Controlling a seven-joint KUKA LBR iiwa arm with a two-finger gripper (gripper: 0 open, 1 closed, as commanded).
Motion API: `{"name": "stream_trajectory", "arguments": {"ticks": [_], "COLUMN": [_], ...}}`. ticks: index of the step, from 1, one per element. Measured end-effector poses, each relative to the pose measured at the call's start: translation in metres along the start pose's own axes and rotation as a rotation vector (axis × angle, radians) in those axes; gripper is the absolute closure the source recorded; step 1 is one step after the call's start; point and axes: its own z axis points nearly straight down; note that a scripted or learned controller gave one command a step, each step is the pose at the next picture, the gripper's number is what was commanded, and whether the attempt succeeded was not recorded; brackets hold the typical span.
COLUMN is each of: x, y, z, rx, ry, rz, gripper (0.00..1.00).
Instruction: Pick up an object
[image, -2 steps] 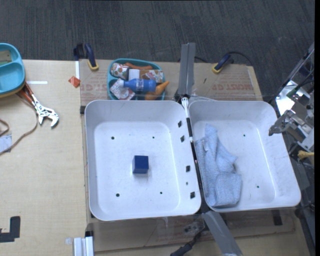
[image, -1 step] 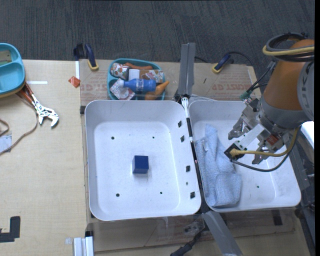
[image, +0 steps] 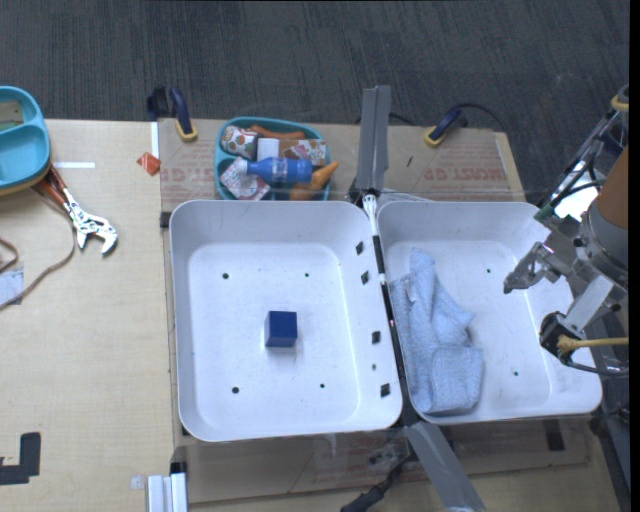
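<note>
Camera view: I logged the pincer at the right edge of the right bin, hanging above the bin's right wall. Its two fingers stood apart, one finger reaching up-left and the other ending lower down near the bin's right rim, with nothing between them.

Just left of the pincer, inside the same bin, lay a crumpled pale blue cloth, stretched along the bin's left half from near the back wall to the front. It was apart from the fingers, with bare white floor between.

Well to the left of the pincer, past the divide between the bins, the blue block sat alone near the middle of the left bin, flat on the floor, touching no wall.

Far from the pincer, up and to the left behind the left bin, I noted a small teal tub packed with mixed items, among them a blue bottle. Further left on the wooden bench lay a wrench, and a light blue tray showed at the far left edge.
</note>
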Motion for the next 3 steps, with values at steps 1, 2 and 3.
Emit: {"name": "stream_trajectory", "arguments": {"ticks": [1, 2, 3], "x": [0.046, 0.018, -0.008], "y": [0.090, 0.075, 0.116], "z": [0.019, -0.010, 0.025], "rx": [0.000, 0.000, 0.001], "ry": [-0.001, 0.000, -0.001], "rz": [-0.074, 0.079, 0.313], "gripper": [0.00, 0.00, 0.00]}}
